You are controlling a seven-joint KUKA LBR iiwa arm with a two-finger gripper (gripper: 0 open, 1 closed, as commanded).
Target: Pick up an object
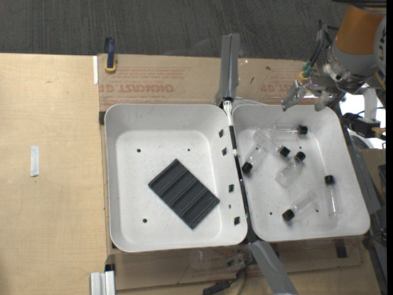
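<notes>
Ribbed dark slab (pixel 183 193) lies in smooth white bin (pixel 123 229).

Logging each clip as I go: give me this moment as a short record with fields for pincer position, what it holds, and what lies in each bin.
pincer position: pincer above the far rim of the right bin
held: nothing seen between its fingers
left bin: one dark ribbed slab, lying at a slant
right bin: several clear vials with black caps, scattered
task state: no object picked up yet
</notes>
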